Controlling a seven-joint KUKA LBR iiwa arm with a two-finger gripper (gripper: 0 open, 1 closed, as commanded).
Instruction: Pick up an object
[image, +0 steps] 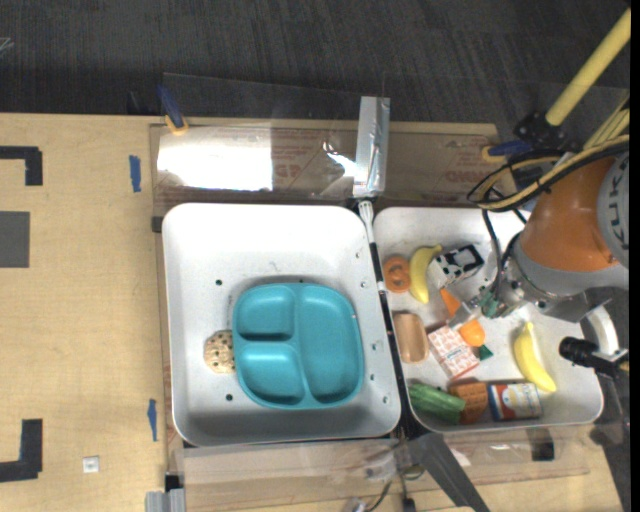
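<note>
Two shallow white bins sit side by side on the bench. The right bin (590, 405) holds the clutter. A curved yellow banana (422, 272) lies near its upper left, with a small round orange fruit (397, 274) touching its left side. Just right of that banana is a black-and-white piece (460, 262); what it is I cannot tell. Below these come a smooth tan oblong (409, 336) against the left wall, a small red-and-white carton (452, 350) beside it, and an orange carrot-like piece with a green tip (473, 334). A second banana (532, 357) lies further right. Along the bottom wall are a ridged green vegetable (436, 401), a brown-orange lump (470, 395) and a can with a pale label (514, 400) lying on its side.

The gripper (490, 300) hangs over the middle of this bin, just above the carrot piece and between the two bananas. Its fingers are lost among the objects, so whether they are parted or closed on anything cannot be told. The grey arm with its glossy orange band (570, 230) comes in from the right.

The left bin (200, 240) has smooth rounded walls and holds a teal plastic tray (297, 343) with three compartments. A speckled cookie (219, 351) touches the tray's left edge.

Behind the bins is a clear plastic sheet (260, 150) over plywood.
</note>
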